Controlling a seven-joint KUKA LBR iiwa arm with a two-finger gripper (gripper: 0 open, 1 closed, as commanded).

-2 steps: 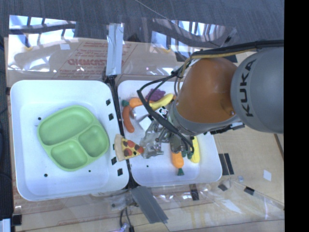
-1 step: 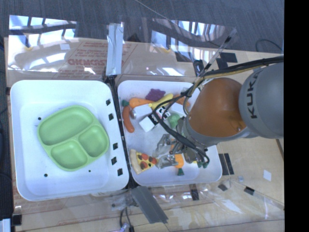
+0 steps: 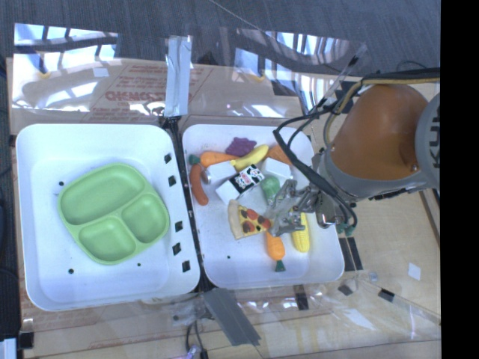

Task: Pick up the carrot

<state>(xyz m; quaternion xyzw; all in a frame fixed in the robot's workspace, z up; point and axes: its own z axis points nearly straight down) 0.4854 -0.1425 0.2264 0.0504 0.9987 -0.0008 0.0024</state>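
Note:
The carrot is a short orange piece with a green tip at its near end. It lies near the front of the right bin, between a pizza slice and a yellow corn cob. My gripper hangs low over the bin just behind the carrot's far end, close to it or touching it. The grey and orange arm reaches in from the right and hides the bin's right rim.
Behind the gripper lie a cow-patterned carton, a green piece, a banana, purple grapes and other orange toy foods. The left bin holds a green divided plate.

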